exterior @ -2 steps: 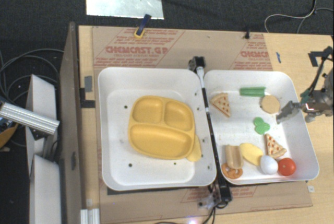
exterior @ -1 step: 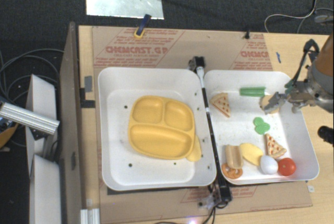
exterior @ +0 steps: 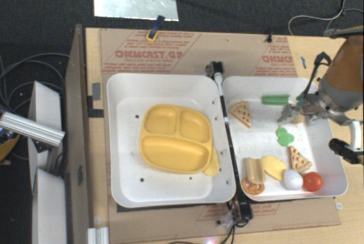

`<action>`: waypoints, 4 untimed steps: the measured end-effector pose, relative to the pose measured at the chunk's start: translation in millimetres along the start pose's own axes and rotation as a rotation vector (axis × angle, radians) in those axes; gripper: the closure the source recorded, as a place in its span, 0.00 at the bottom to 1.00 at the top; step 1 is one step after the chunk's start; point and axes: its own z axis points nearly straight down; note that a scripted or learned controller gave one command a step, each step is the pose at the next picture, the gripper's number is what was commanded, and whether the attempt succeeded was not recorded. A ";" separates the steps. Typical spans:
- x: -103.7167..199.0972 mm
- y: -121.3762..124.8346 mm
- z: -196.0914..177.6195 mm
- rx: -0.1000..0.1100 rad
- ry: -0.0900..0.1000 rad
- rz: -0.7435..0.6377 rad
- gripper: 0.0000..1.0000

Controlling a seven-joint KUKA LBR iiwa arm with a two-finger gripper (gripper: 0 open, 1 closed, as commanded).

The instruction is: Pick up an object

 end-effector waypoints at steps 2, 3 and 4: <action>9.7 -5.9 38.7 -0.004 0.000 0.001 1.00; 92.4 16.3 49.4 -0.004 0.002 -0.008 1.00; 164.8 30.3 -57.3 -0.012 0.004 -0.010 1.00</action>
